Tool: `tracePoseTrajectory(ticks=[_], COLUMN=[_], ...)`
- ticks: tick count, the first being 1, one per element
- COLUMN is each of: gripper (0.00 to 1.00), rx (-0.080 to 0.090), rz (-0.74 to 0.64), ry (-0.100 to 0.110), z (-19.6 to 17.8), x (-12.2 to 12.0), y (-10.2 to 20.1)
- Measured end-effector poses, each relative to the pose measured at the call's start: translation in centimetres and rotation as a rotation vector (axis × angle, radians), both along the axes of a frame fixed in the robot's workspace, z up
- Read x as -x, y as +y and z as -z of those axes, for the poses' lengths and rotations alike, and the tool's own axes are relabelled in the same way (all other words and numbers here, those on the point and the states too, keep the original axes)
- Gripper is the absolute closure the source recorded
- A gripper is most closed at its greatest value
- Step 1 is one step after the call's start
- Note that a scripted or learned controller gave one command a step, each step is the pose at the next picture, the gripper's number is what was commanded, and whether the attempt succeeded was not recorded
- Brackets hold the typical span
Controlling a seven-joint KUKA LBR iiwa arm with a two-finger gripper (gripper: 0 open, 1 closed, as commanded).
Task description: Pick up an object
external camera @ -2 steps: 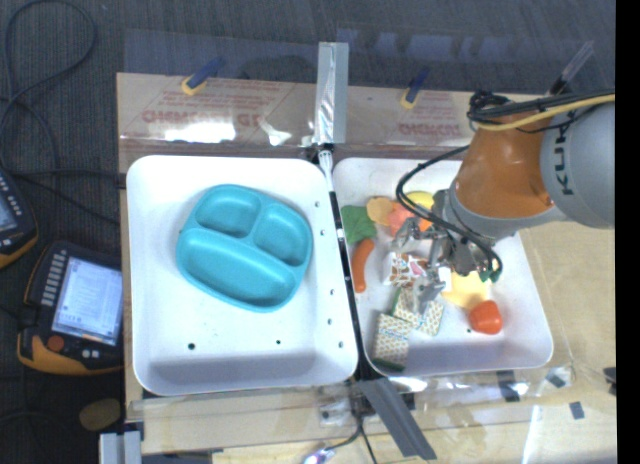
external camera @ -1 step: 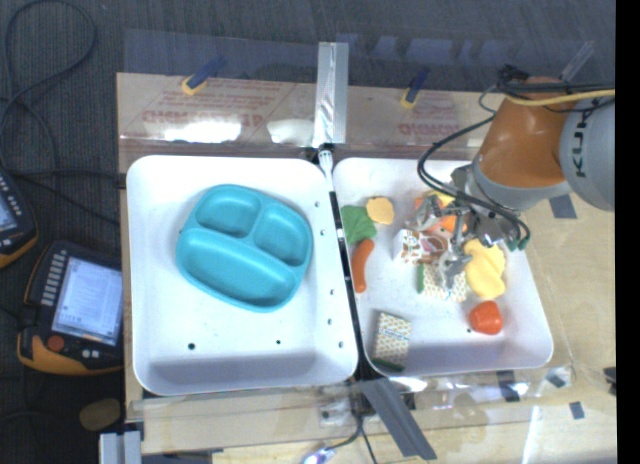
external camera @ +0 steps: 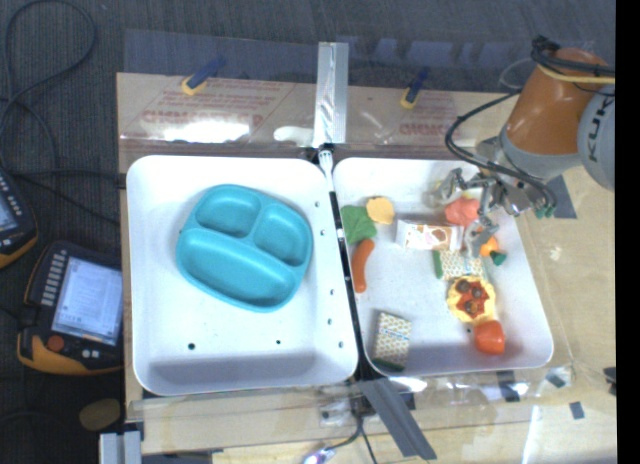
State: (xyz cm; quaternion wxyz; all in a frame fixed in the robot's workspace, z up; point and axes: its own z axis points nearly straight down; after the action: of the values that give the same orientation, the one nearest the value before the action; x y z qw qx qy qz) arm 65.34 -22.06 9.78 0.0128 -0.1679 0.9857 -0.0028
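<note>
Gripper [external camera: 487,214] low in the right bin [external camera: 535,297]

Whether its fingers are parted or holding anything cannot be told; a pink toy [external camera: 461,210] sits just beside them, a pizza slice [external camera: 471,297] near.

Two white bins [external camera: 145,282] sitting on a tan worktop [external camera: 585,282]. Left bin showing a turquoise divided plate [external camera: 245,245]. Right bin: orange carrot w/ green top [external camera: 358,252] at 9 o'clock, yellow piece [external camera: 380,210] at 11, red tomato [external camera: 489,337] at 5, yellow-red pizza slice [external camera: 470,297] just above it, checkered tan packet [external camera: 393,332] at 7. Arm wearing an orange band [external camera: 550,112].
</note>
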Motion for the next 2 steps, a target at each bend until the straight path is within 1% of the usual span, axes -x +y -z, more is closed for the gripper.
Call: tracePoseTrajectory(ticks=[1,2], gripper=[0.0,1.0], rx=[0.001,-0.002], rz=[0.052,0.049], ry=[-0.001,-0.007], z=[0.0,-1.3], x=[5.4,5.0], y=[0.0,0.4])
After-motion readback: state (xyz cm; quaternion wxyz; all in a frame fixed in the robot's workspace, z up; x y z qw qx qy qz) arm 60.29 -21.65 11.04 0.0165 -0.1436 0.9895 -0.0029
